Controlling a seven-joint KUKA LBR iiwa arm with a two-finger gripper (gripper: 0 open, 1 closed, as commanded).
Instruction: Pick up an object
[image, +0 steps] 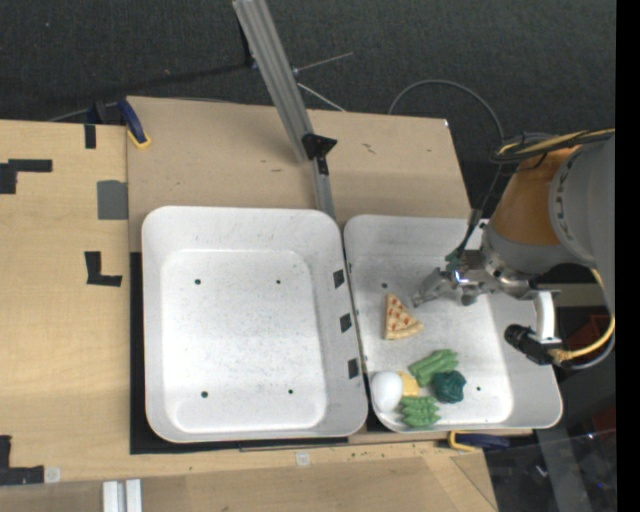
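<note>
1. Landmark: the right bin (500, 400), one of two shallow white bins on the counter (60, 300).
2. Nearest, in the near corner of the right bin, a cluster of small items: a white egg-shaped piece (386, 386), a yellow piece (410, 383) touching it, a light green leafy piece (420, 410) at the rim, a green pod-like piece (432, 364) and a dark green round piece (449, 386) just beside it.
3. Further in, near the middle of the right bin, a pizza slice (400, 321) lies flat, apart from the cluster.
4. Just beyond and right of the pizza slice, the gripper (428, 292) is low over the right bin's floor. Its fingers appear slightly spread with nothing between them; it is near the pizza slice, not touching it.
5. The grey arm (580, 215) with its orange band enters over the right bin's right rim.
6. The left bin (240, 320) adjoins the right bin's left wall.
7. Farthest: a grey metal bar (285, 85) slants toward the seam between the bins.
</note>
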